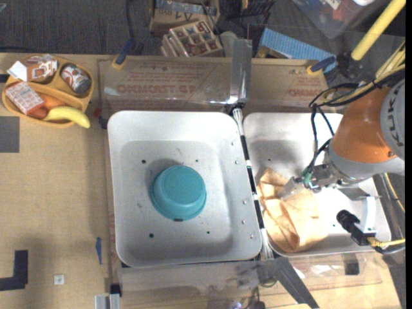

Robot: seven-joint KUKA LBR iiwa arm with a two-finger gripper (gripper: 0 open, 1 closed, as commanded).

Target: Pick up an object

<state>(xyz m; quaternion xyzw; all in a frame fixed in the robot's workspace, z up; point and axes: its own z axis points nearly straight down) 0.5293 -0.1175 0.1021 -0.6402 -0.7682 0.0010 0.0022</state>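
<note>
The end effector (297,185) sits at the upper edge of the tan cloth (290,214), which spreads below-left in the right bin (283,131); its grip state I cannot tell.

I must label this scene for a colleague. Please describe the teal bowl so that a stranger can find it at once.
Look at the left bin of the two white bins. The teal bowl lies upside down near its middle. It is round and blue-green, unlike the crumpled tan cloth in the right bin.
</note>
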